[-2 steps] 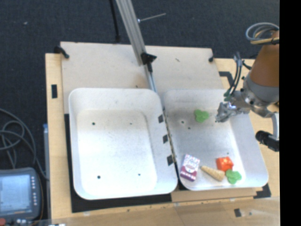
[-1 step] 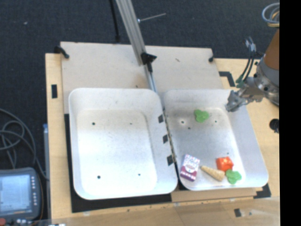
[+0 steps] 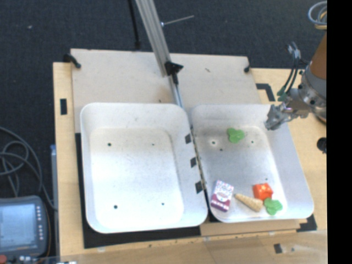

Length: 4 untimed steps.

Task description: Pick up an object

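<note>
On the far left sits the left bin [image 3: 137, 166], a shallow white tray with nothing to grab in it, so the program has no reason to head that way. Moving right, the aluminium post [image 3: 157, 34] slants down from twelve o'clock and meets the bench right at the seam between the two trays.

Now the right bin [image 3: 289, 158], and here is the action. A small green piece [image 3: 235, 136] lies alone toward the tray's twelve o'clock, well apart from everything else, an easy target with free room all round it. Down at six o'clock it is crowded: a purple-and-white carton [image 3: 221, 196], just beside it a tan cone [image 3: 250, 202], then an orange-red block [image 3: 262, 191] touching or nearly touching a second green piece [image 3: 273, 206], all pushed against the near wall where fingers would have little space.

At three o'clock, the gripper [image 3: 274, 119] hangs over the bin's upper right rim, nothing in it; whether its tips stand apart or together I cannot tell. I judge the lone green piece the nearest pick.
</note>
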### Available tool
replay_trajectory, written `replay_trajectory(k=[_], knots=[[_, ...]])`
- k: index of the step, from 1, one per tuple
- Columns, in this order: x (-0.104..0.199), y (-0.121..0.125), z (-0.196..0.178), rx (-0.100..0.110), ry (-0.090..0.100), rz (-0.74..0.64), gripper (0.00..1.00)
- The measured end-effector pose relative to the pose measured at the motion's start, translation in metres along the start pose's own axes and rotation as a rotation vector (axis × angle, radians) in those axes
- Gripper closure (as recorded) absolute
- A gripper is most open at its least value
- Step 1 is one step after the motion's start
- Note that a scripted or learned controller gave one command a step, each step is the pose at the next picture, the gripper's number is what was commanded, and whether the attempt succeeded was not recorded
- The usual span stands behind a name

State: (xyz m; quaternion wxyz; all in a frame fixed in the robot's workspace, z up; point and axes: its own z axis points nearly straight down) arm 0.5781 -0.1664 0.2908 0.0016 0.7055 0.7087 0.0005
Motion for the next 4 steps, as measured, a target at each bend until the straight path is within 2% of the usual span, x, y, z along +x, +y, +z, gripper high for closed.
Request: replay_trajectory(k=[1, 3, 4], knots=[[0.055, 0.001, -0.004, 0.001, 0.002, -0.002, 1.0], [0.171, -0.005, 0.02, 0.002, 0.003, -0.003, 1.0], [0.215, -0.011, 0.031, 0.003, 0.003, -0.002, 1.0]])
